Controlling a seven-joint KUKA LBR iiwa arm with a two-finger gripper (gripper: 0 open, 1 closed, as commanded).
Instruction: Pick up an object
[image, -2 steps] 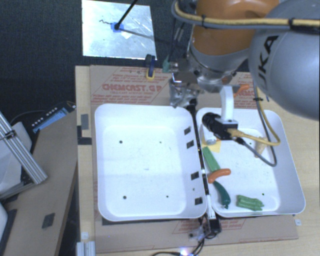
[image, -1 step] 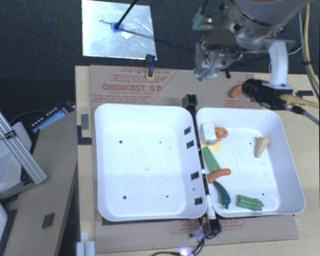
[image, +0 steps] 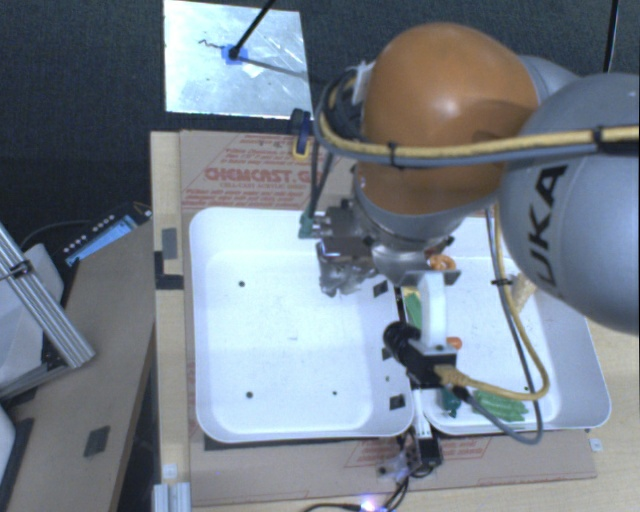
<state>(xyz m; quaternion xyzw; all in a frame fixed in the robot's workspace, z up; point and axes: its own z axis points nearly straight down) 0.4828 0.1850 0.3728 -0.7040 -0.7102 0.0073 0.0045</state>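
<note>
A: Green thing (image: 497, 405) is lying in the right bin (image: 590, 395), by its near edge. Nothing is looking picked yet.
B: The tool (image: 340, 268) is hanging over the left bin's (image: 270, 340) far right corner; its grip I cannot tell.

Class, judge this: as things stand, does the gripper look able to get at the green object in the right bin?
Probably yes: the green object lies uncovered near the right bin's front edge, though a yellow cable loops just above it.
</note>
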